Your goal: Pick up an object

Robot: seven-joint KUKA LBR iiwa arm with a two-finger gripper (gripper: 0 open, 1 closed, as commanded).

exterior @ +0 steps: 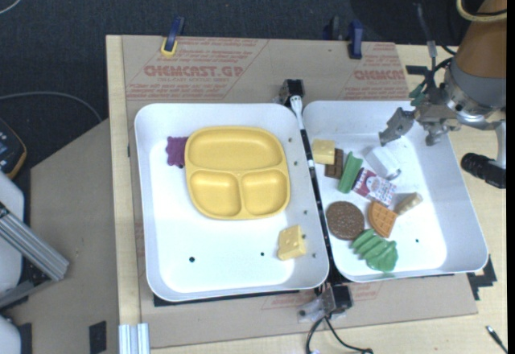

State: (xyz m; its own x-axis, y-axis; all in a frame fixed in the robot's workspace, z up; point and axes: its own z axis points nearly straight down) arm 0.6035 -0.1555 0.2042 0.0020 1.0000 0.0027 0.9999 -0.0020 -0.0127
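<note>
- My gripper [416, 126] hangs over the right bin [451, 216], jaws spread, gripping nothing.
- The red-and-white packet [376, 185] lies below-left of them, apart.

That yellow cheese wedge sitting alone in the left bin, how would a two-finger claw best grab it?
Probably from straight above, closing across the narrow width of the cheese wedge. It lies flat on the left bin floor with open space on all sides, apart from the yellow divided plate, so the fingers could drop on either side. The gripper is over the right bin.
</note>
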